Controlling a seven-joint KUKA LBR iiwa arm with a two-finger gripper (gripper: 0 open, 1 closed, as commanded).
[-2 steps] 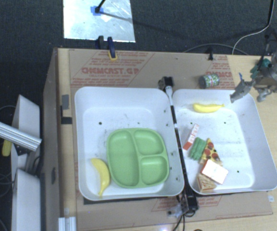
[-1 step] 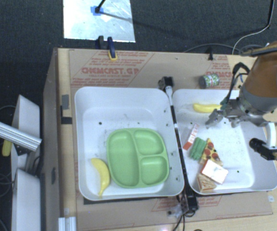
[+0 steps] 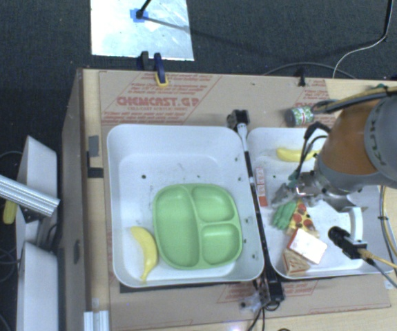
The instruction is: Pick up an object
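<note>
- camera view: the grey arm (image 3: 381,143) with its orange band is seen reaching over the right bin (image 3: 267,150).
- the gripper (image 3: 286,194) is shown low above a green object (image 3: 283,214); its fingers appear spread, with nothing pinched.
- a banana (image 3: 291,155) lies near the bin's back wall; a boxed item (image 3: 303,249) lies near its front.
- the left bin (image 3: 136,150) holds a green divided plate (image 3: 198,226) and a second banana (image 3: 145,250).
- red print on the board (image 3: 184,95) reads "chemcast gp".
</note>
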